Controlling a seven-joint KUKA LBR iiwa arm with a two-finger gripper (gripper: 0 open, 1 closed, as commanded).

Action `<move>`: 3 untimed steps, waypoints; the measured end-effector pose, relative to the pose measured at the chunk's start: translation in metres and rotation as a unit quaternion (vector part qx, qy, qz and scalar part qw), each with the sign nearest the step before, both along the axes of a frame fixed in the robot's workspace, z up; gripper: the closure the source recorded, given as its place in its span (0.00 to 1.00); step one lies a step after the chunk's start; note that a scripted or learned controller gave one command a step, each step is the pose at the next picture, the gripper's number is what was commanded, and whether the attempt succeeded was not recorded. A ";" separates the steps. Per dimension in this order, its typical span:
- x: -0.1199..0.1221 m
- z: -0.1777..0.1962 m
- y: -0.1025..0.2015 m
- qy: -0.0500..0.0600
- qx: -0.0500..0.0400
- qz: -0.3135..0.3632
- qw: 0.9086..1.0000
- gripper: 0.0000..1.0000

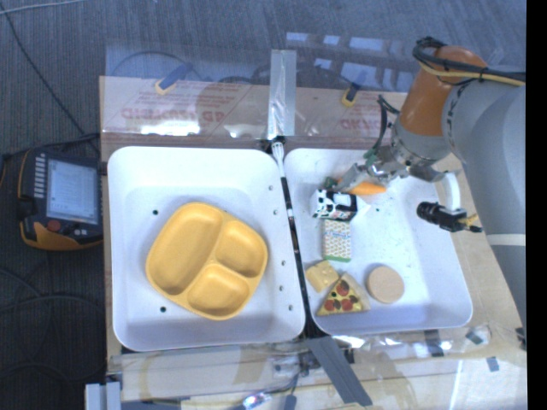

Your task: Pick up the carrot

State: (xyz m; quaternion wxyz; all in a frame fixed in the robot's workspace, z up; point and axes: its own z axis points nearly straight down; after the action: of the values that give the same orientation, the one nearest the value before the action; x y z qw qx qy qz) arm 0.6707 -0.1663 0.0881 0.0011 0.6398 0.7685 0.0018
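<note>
The carrot (371, 189) is a small orange piece lying in the right bin (427, 263), near its back edge. Green bits (328, 183) show just to its left. My gripper (367, 174) hangs directly over the carrot at the end of the grey arm with the orange band (427, 92), reaching in from the upper right. Its tip sits right at the carrot's top edge. Whether it touches the carrot is hidden by the wrist.
In the right bin, a black-and-white toy (335, 203) sits just left of the carrot, with a checkered block (338, 241), a yellow wedge (322, 275), a pizza slice (344, 295) and a tan disc (385, 284) toward the front. A yellow divided plate (208, 258) lies in the left bin (128, 195).
</note>
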 end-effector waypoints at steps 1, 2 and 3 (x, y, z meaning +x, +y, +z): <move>-0.029 0.001 -0.008 -0.002 -0.003 0.078 0.997 0.00; -0.029 0.011 -0.006 -0.002 -0.001 0.078 0.997 1.00; -0.050 0.003 0.008 -0.005 -0.006 0.240 0.971 1.00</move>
State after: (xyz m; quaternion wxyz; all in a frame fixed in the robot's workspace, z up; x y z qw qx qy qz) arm 0.6203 -0.1582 0.0912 0.0083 0.4366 0.8996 0.0009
